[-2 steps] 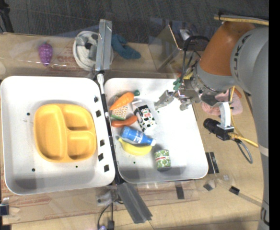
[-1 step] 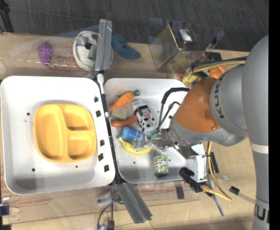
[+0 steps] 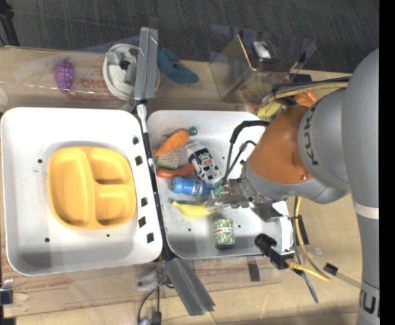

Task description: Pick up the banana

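Low in the right bin [image 3: 184,246], the banana [image 3: 192,209] lies flat, just below the blue bottle [image 3: 187,187] and beside a small green can [image 3: 224,232]. Descending squarely across its narrow width, clear of both neighbours, should serve best. Its skin is yellow, its form short and gently curved. Whether the pincer [image 3: 219,193] is released or clenched, I cannot tell; it seems to sit just beside the fruit's right end.

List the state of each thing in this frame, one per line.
Banana: lying flat in the right bin, not held.
Gripper: low over the right bin, just right of the banana; finger state hidden.
Carrot: lying tilted in the right bin.
Blue bottle: on its side.
Green can: upright.
Yellow tray: flat in the left bin.
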You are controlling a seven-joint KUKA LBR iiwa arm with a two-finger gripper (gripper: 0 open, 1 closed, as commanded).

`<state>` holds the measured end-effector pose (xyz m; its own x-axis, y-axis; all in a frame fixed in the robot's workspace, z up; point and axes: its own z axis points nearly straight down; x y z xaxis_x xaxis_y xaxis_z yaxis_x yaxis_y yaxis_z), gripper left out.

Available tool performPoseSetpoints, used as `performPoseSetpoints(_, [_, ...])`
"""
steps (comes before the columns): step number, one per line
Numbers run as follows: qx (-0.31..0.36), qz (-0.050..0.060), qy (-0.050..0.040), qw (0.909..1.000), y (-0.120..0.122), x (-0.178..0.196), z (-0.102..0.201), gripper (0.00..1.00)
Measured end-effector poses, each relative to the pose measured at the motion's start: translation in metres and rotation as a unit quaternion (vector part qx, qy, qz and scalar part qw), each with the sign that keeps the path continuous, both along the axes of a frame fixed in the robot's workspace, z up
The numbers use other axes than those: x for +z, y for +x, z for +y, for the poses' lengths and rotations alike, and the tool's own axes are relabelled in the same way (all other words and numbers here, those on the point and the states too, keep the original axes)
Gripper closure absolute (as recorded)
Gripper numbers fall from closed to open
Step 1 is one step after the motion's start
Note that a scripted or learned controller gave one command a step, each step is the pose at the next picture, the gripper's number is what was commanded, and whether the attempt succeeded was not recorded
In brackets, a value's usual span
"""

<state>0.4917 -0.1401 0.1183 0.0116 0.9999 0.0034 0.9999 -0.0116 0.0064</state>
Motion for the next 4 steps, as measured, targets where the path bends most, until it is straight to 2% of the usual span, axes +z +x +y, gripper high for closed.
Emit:
performPoseSetpoints(1, [-0.091, -0.010, -0.0042, 0.9958, 0.021, -0.013, 0.037, 1.00])
performPoseSetpoints(2, [-0.089, 0.004, -0.0013, 0.9960, 0.014, -0.027, 0.041, 0.00])
performPoseSetpoints(3, [-0.151, 0.006, -0.0005, 0.9885, 0.086, -0.027, 0.011, 0.00])
performPoseSetpoints(4, [0.022, 0.012, 0.0013, 0.9997, 0.140, -0.029, -0.018, 0.00])
